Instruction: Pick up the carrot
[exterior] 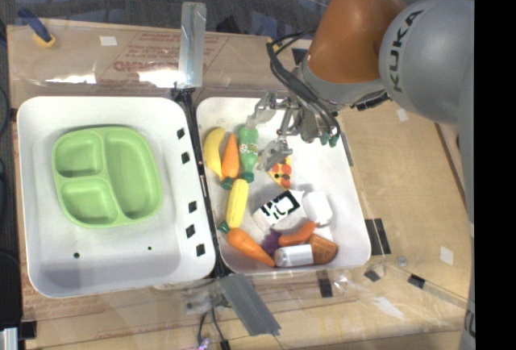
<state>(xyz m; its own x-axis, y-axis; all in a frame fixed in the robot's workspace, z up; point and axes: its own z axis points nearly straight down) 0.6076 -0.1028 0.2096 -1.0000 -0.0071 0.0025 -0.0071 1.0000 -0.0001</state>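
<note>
An orange carrot [230,156] lies upright in the picture in the right bin [351,203], between a yellow banana [213,152] and a green bottle [247,148]. A second carrot-like orange piece [248,247] rests at the bin's near edge. My gripper [278,148] hangs over the upper middle of the right bin, just right of the green bottle and above a small orange-and-yellow toy [280,172]. Nothing can be seen held in it.
The right bin also holds a corn cob [237,202], a white block with a black tag [280,207], a white cylinder [295,256], and brown and purple items. The left bin [36,179] bears a green divided plate [106,175]. The arm's orange band [351,34] looms over the bin's far right corner.
</note>
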